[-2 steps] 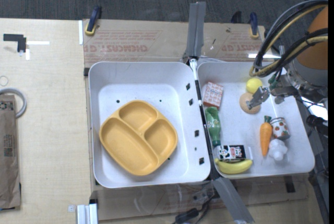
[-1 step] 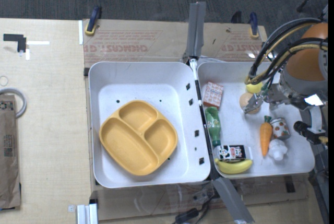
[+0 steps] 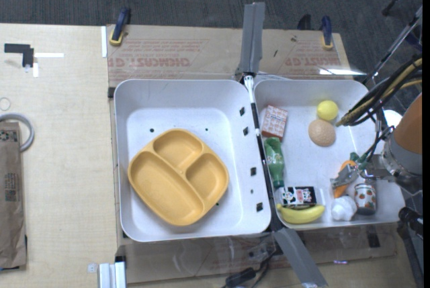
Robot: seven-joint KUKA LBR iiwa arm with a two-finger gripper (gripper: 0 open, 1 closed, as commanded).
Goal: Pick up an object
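The right bin (image 3: 295, 88) holds several small objects. A yellow ball (image 3: 327, 109) and a tan ball (image 3: 322, 133) lie near its back. A pink packet (image 3: 273, 121), a green packet (image 3: 274, 160), a black-and-white carton (image 3: 297, 197) and a banana (image 3: 301, 214) run down its left side. My gripper (image 3: 345, 177) hangs low in the bin's right part, over a small orange item (image 3: 349, 166). Right beside it are a white lump (image 3: 342, 209) and a small spotted can (image 3: 365, 198). No object is seen gripped.
A yellow divided plate (image 3: 178, 176) lies in the left bin (image 3: 134, 105). The arm (image 3: 406, 146) and its cables (image 3: 376, 102) enter over the right bin's right wall. A grey divider bar (image 3: 252, 38) stands at the back between the bins. A brown bag (image 3: 10, 193) lies far left.
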